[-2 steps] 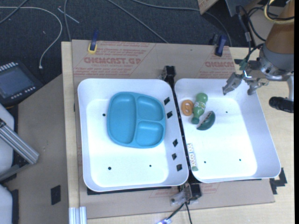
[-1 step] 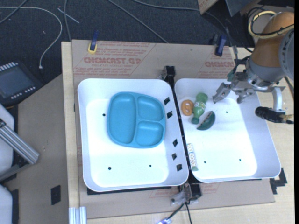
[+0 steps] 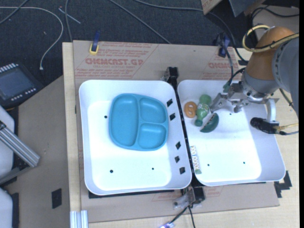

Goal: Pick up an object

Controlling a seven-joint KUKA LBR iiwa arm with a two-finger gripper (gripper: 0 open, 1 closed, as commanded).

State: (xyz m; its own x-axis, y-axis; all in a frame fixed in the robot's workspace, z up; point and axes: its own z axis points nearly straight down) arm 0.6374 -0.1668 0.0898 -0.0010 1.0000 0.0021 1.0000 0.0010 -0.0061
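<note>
Tool (image 3: 219, 103) first: it hangs low over the right bin (image 3: 237, 170), whether clamped or apart I cannot tell, and from the left lie a blue 3-part plate (image 3: 138, 121) in the left bin (image 3: 95, 141), an orange ring (image 3: 190, 109), green pieces (image 3: 204, 106) and a dark-green piece (image 3: 210, 123) beside the tool.

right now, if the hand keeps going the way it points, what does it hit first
Probably the dark green object just ahead of the hand, which points down-left in the right bin. Depth is unclear from above, so it could pass over it.
</note>
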